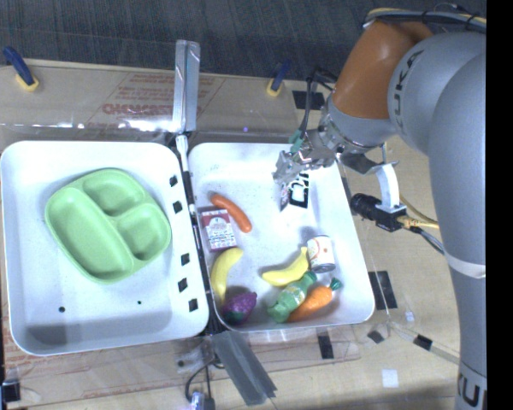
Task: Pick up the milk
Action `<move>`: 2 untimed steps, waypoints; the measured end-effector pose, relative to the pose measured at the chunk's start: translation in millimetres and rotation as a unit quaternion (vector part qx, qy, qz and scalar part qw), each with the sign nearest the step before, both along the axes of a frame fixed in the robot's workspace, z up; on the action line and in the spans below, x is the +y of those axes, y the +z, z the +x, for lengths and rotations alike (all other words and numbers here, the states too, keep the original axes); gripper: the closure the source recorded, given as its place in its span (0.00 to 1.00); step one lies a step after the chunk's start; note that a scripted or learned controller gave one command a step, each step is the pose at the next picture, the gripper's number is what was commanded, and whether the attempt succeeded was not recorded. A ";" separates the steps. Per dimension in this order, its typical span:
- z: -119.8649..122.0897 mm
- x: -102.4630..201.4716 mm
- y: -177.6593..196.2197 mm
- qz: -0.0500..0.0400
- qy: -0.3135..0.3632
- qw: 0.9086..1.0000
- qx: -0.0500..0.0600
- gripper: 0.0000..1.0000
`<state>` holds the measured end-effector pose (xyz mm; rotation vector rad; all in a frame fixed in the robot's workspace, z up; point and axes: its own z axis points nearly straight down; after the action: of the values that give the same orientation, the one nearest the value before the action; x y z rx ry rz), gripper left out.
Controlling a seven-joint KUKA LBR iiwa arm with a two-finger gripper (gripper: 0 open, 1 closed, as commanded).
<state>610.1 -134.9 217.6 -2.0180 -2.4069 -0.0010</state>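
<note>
The milk (297,196) looks like a small black-and-white carton in the upper middle of the right bin (342,220). My gripper (285,176) hangs directly over it, reaching in from the right under the orange-banded wrist. The carton's top meets the gripper's tip and is partly hidden by it. From this angle I cannot make out whether the carton is held or only touched.
In the right bin lie a hot dog (231,213), a red box (216,229), two bananas (226,268) (287,271), a small can (321,253), a green bottle (289,301), a carrot (314,301) and a purple fruit (239,303). A green divided plate (108,222) sits in the left bin.
</note>
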 end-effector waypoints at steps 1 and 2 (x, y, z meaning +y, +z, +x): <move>-0.1 -0.2 0.0 0.000 0.000 1.000 0.000 0.00; 23.0 -43.5 -101.8 0.000 -0.156 0.988 -0.008 0.00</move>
<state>633.2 -178.4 115.8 -2.3789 -2.0695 -0.0173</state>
